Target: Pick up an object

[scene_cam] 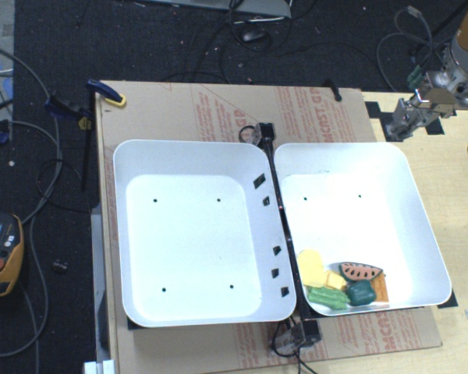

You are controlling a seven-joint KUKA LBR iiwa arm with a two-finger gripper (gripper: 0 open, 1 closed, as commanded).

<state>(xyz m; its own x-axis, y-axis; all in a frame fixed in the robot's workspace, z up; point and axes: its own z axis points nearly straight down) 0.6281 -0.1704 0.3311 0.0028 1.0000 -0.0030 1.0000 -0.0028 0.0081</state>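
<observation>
Toy pile — yellow, green, teal, watermelon slice

bins: 2 | toy pieces: about 5, clustered | clamp: 1

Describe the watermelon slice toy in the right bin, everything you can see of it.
The watermelon slice is a small toy wedge, red-orange on its face with dark seed marks and a dark rind along its curved upper edge. It looks like plastic or foam. It lies flat in the near corner of the right bin, within a tight cluster: an orange piece sits against its right end, a teal piece just below it, and yellow pieces to its left. The gripper is far off, beyond the bin's far rim.
</observation>
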